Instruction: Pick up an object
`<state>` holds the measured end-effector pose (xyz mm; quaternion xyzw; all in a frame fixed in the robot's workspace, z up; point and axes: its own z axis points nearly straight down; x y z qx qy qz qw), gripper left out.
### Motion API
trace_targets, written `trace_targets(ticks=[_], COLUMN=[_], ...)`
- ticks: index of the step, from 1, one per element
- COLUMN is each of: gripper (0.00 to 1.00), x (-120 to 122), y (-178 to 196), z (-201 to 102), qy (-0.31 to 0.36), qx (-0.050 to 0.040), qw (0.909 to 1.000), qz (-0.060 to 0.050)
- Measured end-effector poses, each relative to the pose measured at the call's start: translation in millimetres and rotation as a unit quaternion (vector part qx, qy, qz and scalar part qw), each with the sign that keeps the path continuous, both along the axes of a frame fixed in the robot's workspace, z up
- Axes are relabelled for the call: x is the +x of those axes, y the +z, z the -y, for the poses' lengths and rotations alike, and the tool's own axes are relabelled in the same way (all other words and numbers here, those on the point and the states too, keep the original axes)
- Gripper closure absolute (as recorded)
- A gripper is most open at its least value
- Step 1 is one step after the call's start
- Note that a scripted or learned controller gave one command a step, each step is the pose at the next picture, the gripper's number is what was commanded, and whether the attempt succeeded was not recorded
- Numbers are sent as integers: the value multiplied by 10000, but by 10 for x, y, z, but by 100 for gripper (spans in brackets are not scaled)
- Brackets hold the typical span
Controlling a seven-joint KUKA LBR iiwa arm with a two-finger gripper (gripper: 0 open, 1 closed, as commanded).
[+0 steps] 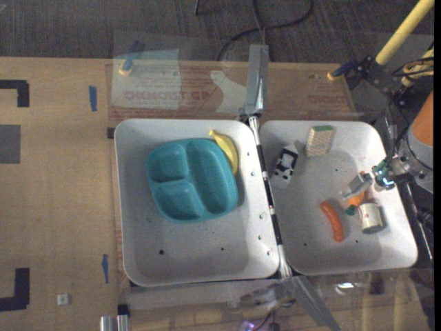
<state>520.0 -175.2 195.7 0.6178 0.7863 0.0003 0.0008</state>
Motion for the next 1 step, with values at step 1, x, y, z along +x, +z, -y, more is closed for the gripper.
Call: trace_targets(ticks=[1], gripper=[0], x=[498], y=[-1078], z=[276], qy=[1050], qx=[-2], qw=[9945], qz=[41])
